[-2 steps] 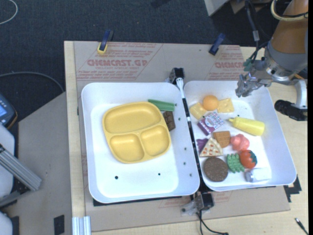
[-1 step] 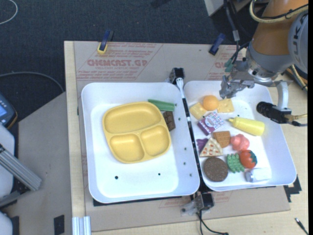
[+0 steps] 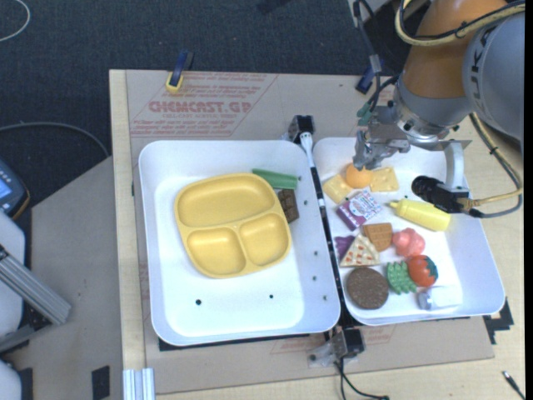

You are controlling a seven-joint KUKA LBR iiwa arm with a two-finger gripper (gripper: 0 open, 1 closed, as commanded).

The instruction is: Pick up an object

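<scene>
Overhead slanted view of the bench (image 3: 208, 107). Two shallow white bins sit side by side on it: the left bin (image 3: 154, 248) and the right bin (image 3: 476, 252).

The grey arm (image 3: 450, 40) enters from the far right. Its gripper (image 3: 372, 158) points down over the far left corner of the right bin. Whether the gripper is wide or narrow cannot be told from this angle, and nothing is seen held in it.

An orange ball (image 3: 359, 177) lies in that corner, directly on the near side of the gripper and seemingly touching it.

The left bin holds a yellow divided plate (image 3: 231, 223). A green stick (image 3: 275, 177) and a brown block (image 3: 288, 204) lie against the plate's far right edge.

The right bin also holds:
- a yellow bottle (image 3: 423, 214), right of centre;
- a brown disc (image 3: 367, 287), near the front left;
- a pizza slice (image 3: 359, 252), just beyond the disc;
- a purple packet (image 3: 360, 206), nearer than the ball;
- a pale cheese square (image 3: 385, 179), just right of the ball;
- a pink lump (image 3: 408, 242);
- a red tomato (image 3: 422, 270), beside a green piece (image 3: 400, 277).
</scene>
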